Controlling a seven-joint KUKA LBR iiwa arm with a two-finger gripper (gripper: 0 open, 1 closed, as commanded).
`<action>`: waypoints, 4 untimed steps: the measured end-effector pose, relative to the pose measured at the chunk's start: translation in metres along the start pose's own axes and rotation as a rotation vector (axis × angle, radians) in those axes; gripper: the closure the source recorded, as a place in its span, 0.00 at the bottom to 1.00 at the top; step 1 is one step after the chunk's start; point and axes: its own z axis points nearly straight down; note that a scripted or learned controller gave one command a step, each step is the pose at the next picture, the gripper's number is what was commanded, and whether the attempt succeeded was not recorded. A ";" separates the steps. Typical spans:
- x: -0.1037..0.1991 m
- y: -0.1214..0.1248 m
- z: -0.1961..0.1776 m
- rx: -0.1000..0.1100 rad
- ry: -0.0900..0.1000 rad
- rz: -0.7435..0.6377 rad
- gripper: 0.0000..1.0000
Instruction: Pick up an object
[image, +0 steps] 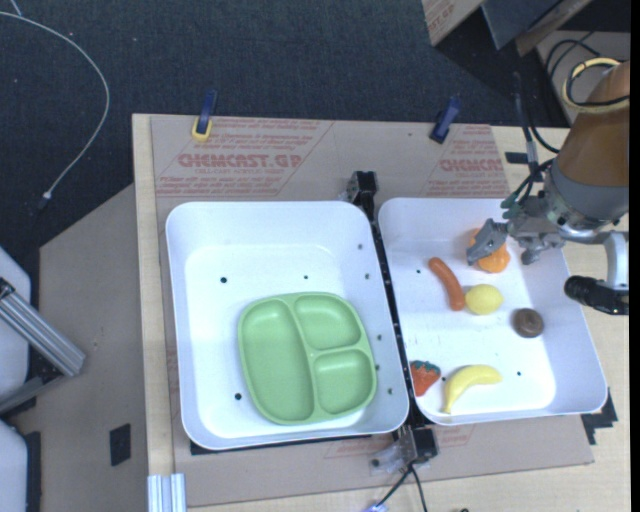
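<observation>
The right bin (570, 390) holds several toy foods. An orange fruit (493, 262) lies near its far side, with an orange carrot (449, 283) and a yellow lemon (484, 299) just in front of it. A brown round piece (528, 322) sits further right. A strawberry (425, 376) and a banana (468, 383) lie at the near edge. My gripper (510, 243) hangs over the orange fruit with its fingers spread, one finger (487, 240) at the fruit's left and the other at its right. Part of the fruit is hidden beneath the gripper.
A green divided plate (305, 356) lies in the left bin (200, 250). A black clamp (362, 186) sits between the bins at the far side. The arm's body (595, 160) reaches in over the right bin's far right corner.
</observation>
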 end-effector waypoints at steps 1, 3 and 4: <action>0.000 0.003 -0.008 -0.014 -0.002 -0.003 0.00; -0.004 -0.004 0.092 -0.007 0.000 -0.003 0.00; -0.004 -0.003 0.078 -0.014 -0.002 -0.003 1.00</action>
